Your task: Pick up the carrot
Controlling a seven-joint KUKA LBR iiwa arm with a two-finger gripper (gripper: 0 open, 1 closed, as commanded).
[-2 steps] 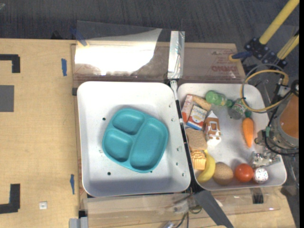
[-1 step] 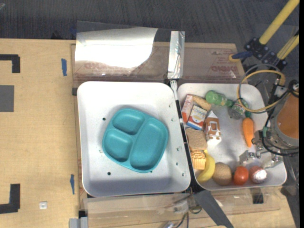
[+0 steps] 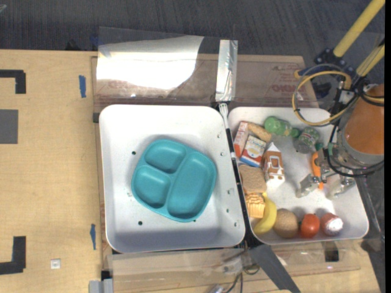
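A: Now, which step is in hand?

B: The approach. The gripper (image 3: pixel 322 188) hangs low in the right bin (image 3: pixel 360 224), and you see the carrot (image 3: pixel 316 165) as a small orange piece just above the two fingers (image 3: pixel 304 190), close beside them or between their upper parts; you cannot tell which from this slant.

A: State of the jaws?

B: They stand parted, one finger to the left and one to the right, with bare white floor visible between the tips. You cannot confirm a hold on anything.

A: What does the next move call for?

B: In my judgement, centre the tips on the carrot, then close. Watch the green toy (image 3: pixel 307 139) just above it. The teal plate (image 3: pixel 175 179) in the left bin (image 3: pixel 122 133) lies well apart.
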